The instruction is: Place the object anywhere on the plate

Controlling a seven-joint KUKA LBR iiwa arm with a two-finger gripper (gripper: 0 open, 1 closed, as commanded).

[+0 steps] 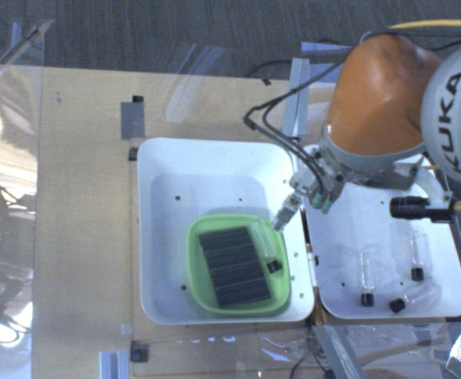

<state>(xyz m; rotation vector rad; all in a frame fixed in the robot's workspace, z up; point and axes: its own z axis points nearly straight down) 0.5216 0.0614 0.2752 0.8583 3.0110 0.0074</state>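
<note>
A green plate (203, 294) lies in the front right part of the left bin (163, 204). A dark ribbed rectangular slab (232, 267) rests on the middle of the plate. Beside the slab, along the plate's right side, lies a clear tube (271, 247) with a black cap (274, 265) at its near end. My gripper (282, 218) hangs just above the plate's far right rim, at the tube's far end. Nothing shows in its grasp. The orange band of the arm (376, 93) looms above the gap between the bins.
The right bin (349, 212) holds several clear tubes with black caps near its front, such as one (366, 279) and another (417, 259). A black cylindrical part of the arm (410, 208) sticks out over that bin. Cables run behind the bins.
</note>
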